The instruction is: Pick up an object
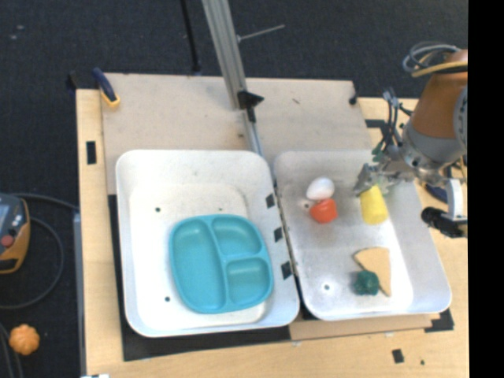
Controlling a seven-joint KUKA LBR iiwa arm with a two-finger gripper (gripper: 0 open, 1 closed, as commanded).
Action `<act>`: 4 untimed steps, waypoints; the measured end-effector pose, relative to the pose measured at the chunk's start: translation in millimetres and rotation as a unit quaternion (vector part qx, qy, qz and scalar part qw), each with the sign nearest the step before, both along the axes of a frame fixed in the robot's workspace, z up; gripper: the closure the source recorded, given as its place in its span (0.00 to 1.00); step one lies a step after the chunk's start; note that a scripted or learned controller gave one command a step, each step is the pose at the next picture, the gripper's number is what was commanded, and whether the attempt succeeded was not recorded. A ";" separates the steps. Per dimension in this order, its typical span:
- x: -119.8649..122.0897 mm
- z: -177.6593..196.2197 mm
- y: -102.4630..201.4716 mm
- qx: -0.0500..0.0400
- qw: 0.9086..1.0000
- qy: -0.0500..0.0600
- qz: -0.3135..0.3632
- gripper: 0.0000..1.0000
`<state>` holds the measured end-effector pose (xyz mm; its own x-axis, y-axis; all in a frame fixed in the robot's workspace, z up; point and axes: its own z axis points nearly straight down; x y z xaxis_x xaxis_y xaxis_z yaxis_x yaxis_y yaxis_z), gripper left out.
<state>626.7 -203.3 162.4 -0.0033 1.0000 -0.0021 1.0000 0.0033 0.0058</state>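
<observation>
Two shallow white bins are seen from above on a tabletop [181,116]. A blue divided tray [220,262] lies in the left bin [142,172]. In the right bin [417,266] lie a yellow cylinder [373,205], a white egg shape [320,187] touching an orange-red ball [324,210], and a tan wedge [375,261] beside a green lump [365,283]. The hand [376,172] hangs just above the cylinder's upper end; whether it is open or closed cannot be told. The approach step is judged under way; a descent and closing around the cylinder would be needed next.
</observation>
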 end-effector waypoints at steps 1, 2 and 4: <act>-1.4 61.7 5.8 0.000 1.000 -0.001 0.000 1.00; -0.2 116.7 4.1 0.000 1.000 -0.001 0.000 1.00; -40.3 111.6 106.6 0.001 1.000 0.003 0.001 1.00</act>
